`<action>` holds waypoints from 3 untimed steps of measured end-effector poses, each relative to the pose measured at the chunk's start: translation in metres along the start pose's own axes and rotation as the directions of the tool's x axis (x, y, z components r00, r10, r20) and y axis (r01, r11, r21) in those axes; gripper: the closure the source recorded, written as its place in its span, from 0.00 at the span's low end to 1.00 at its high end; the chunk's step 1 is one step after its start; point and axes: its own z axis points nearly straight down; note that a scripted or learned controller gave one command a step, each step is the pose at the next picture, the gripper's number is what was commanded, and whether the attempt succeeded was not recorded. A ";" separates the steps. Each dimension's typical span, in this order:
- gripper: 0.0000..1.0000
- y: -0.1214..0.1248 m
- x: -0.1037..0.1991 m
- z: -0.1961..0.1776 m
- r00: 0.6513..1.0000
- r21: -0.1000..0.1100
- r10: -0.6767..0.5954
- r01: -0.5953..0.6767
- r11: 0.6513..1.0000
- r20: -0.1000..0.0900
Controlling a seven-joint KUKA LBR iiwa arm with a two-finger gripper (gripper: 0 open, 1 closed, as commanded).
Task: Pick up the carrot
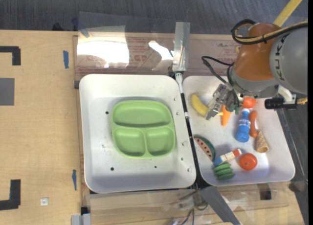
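Observation:
The carrot (225, 116) is a small orange piece lying in the right bin (282, 172), near the bin's upper middle, with its tip pointing toward the front. My gripper (221, 106) hangs low right over the carrot's upper end, reaching in from the right. The jaws stand open: one grey finger (213, 111) is left of the carrot and the other is by its top. I cannot tell whether either finger touches the carrot. Part of the carrot's top is hidden by the gripper.
Close around the carrot lie a banana (198, 104), a blue bottle (243, 126), an orange-red piece (249, 102) and a cone (261, 142). Nearer the front are a tomato (248, 162), a watermelon slice (206, 146) and a green stack (223, 171). The left bin (93, 165) holds a green divided plate (143, 127).

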 end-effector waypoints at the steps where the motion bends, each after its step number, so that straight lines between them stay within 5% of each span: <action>1: 1.00 0.044 0.044 -0.087 0.970 0.003 -0.242 0.242 0.970 -0.006; 2: 1.00 -0.034 0.020 -0.138 0.897 0.000 -0.443 0.443 0.897 -0.010; 3: 1.00 0.040 0.085 -0.087 0.949 0.000 -0.316 0.316 0.949 -0.011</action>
